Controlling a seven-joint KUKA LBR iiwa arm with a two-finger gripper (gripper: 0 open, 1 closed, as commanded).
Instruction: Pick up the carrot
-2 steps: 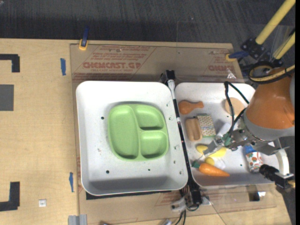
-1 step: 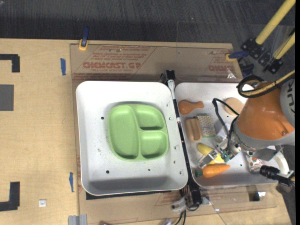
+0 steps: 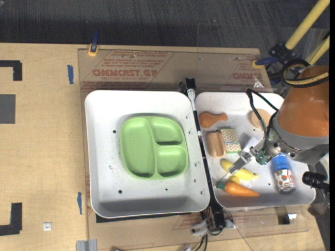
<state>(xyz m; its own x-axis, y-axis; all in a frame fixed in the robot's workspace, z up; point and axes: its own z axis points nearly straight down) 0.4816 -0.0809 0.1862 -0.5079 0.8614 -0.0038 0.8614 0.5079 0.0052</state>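
The carrot (image 3: 242, 190) is orange with a small green tip on its left end. It lies flat along the front wall of the right bin (image 3: 306, 195). My gripper (image 3: 236, 166) hangs low over the middle of that bin, slanting down to the left. It sits just above a yellow toy (image 3: 242, 175) and a short way behind the carrot. Nothing shows that it is holding anything. The grey arm with its orange band (image 3: 306, 111) covers the bin's far right side.
The right bin also holds a drumstick (image 3: 212, 119), a brown bread roll (image 3: 215, 143), a speckled cracker (image 3: 230, 138), a tan disc (image 3: 258, 118) and a blue-capped bottle (image 3: 282, 173). A green divided plate (image 3: 154, 146) fills the middle of the left bin (image 3: 99, 119).
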